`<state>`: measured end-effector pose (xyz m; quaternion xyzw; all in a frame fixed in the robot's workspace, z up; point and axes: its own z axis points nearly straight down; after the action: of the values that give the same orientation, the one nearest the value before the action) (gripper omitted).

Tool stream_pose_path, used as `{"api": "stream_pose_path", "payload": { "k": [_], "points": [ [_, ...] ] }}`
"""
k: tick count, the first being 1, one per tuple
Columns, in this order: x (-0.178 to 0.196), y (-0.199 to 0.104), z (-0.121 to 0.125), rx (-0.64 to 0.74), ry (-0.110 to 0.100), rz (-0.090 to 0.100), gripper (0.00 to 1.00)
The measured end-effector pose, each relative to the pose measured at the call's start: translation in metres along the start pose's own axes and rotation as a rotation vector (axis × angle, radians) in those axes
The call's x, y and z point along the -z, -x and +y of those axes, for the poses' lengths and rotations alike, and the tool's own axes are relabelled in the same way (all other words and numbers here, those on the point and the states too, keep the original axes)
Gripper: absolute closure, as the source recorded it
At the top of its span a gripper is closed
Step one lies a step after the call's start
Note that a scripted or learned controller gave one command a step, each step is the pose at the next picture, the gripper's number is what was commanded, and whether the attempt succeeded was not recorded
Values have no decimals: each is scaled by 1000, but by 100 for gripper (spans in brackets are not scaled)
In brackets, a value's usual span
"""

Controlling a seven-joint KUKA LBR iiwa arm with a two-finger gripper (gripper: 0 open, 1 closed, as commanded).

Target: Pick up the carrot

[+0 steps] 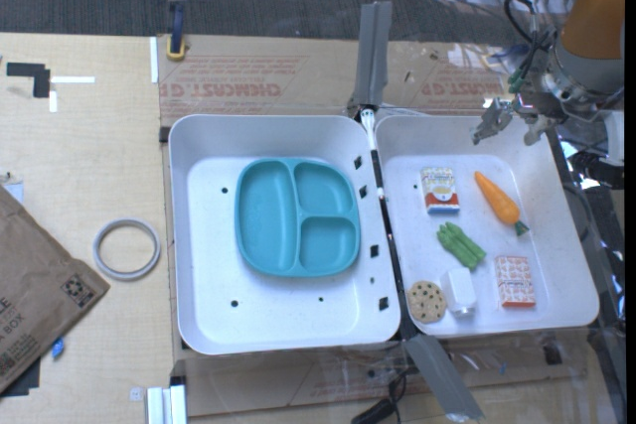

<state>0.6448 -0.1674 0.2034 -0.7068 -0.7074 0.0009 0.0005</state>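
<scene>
Over the right bin's far right corner, in the camera view, the gripper (518, 119) hangs at the end of the grey arm with its orange band (599, 10). Its two dark fingers appear splayed apart, with nothing between them, so I judge it open and empty.

The carrot (497, 199) lies in the right bin (571, 243), in the upper right part, slanted so that its orange body points up-left and its small green top points down-right. It is near the gripper but clearly apart from it, lower in the view. A small red and white carton (439, 190) stands just to its left, well clear. Nearer the bin's middle is a green pea pod (461, 245); a cookie (426, 301), a small white block (460, 292) and a patterned cracker packet (514, 280) sit along the near side. The left bin (199, 243) holds a teal divided plate (297, 216). On the wooden counter (70, 164) to the left rests a roll of tape (126, 247).

The step in hand looks like the approach: the grasp is not yet made. Next, the gripper would need to travel over the carrot's middle, turn its fingers across the slanted body, descend and close.
</scene>
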Motion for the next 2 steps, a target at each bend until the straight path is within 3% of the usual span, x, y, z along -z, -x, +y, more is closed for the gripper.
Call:
{"api": "stream_pose_path", "payload": {
  "k": [1,2],
  "points": [
    [-100,42,-22,-211,1,8,0],
    [-112,30,-49,-300,-1,2,0]
  ]
}}
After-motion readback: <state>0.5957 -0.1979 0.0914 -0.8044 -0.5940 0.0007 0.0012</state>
